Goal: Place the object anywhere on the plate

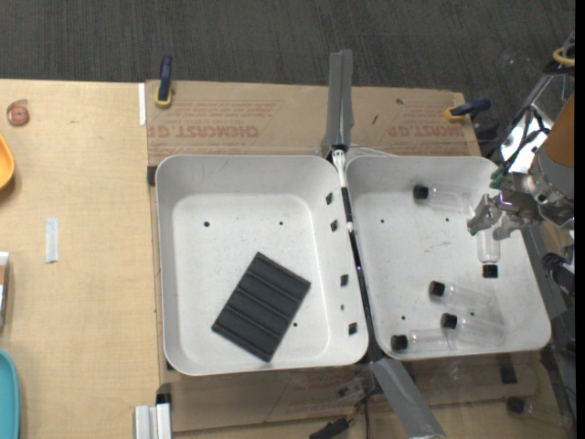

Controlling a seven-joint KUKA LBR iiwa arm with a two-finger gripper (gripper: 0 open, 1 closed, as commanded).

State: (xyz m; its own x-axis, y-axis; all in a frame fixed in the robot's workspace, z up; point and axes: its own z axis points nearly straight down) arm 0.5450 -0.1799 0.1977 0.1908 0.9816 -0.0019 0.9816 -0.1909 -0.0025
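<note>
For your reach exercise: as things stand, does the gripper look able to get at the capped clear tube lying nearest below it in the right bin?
Probably yes: the gripper hangs just above that tube, with nothing lying between them.

We are looking down from one fixed camera above the table [82, 199], tilting at a slant rather than straight down; the far edge of the table is lying toward the top of the view, with dark floor [274, 16] beyond it; we are standing far enough back to be taking in both white bins [169, 245] side by side; the arm [558, 154] is entering from the right.
</note>
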